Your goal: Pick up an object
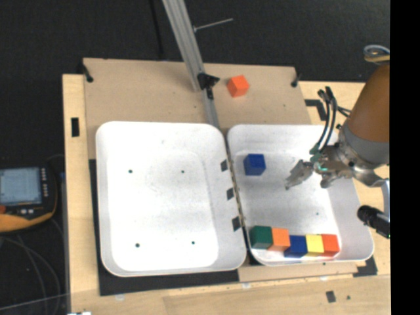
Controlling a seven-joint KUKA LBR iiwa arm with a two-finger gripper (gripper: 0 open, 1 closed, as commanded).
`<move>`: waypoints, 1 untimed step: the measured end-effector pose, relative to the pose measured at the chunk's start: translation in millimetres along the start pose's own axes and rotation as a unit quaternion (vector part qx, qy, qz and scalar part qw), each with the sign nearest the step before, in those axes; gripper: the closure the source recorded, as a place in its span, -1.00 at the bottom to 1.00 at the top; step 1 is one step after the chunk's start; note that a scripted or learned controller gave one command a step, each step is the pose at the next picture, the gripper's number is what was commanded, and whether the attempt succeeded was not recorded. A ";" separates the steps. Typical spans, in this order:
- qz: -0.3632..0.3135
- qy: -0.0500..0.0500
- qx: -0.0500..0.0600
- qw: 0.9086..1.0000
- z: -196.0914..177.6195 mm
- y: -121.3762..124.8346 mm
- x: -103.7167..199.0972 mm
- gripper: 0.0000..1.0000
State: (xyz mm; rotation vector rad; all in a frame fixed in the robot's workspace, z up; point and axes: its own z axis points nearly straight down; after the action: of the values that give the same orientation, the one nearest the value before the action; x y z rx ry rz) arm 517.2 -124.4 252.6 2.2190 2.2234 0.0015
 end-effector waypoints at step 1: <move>0.002 -0.001 -0.001 1.000 157.0 -23.7 -28.2 -1.00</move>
State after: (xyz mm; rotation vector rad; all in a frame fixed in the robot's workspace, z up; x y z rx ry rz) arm 493.7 -152.5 95.6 2.2212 2.2163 0.0013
